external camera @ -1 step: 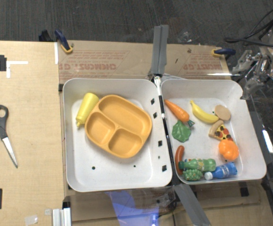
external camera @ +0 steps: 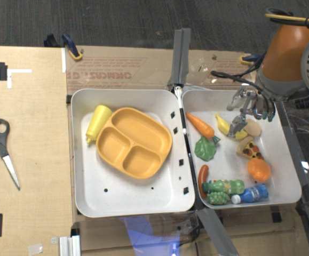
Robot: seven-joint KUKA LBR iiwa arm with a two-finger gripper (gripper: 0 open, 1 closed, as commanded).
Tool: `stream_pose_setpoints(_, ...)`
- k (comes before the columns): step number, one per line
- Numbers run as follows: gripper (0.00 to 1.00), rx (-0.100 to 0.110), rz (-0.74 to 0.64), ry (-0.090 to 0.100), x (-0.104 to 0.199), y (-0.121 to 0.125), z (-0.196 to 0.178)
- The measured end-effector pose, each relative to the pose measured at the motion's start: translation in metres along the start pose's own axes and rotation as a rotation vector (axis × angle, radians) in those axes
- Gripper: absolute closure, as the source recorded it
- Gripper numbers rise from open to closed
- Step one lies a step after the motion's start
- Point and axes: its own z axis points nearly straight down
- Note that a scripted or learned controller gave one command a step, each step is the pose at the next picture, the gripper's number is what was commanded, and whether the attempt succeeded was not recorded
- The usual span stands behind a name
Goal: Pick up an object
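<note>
My gripper hangs low in the right bin, near its back middle. Its tip sits right over a yellow banana, next to a beige rounded piece. Nothing shows as lifted off the bin floor. The same bin holds an orange carrot, a green leafy toy, a pizza slice, an orange fruit, a red sausage, a green bumpy item and a blue bottle.
The left bin holds a yellow divided plate and a yellow bottle by its left wall. Scissors lie on the bench at far left. A grey divider bar rises between the bins.
</note>
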Motion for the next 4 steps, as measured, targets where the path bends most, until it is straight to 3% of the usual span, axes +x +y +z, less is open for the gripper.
stream_pose_setpoints(1, 0.00, 0.000, 0.076, 0.000, 0.033, 0.036, 0.048)
stream_pose_setpoints(3, 0.00, 0.001, 0.120, 0.002, 0.038, 0.044, 0.050)
stream_pose_setpoints(4, 0.00, -0.001, 0.167, -0.003, 0.011, 0.046, 0.047)
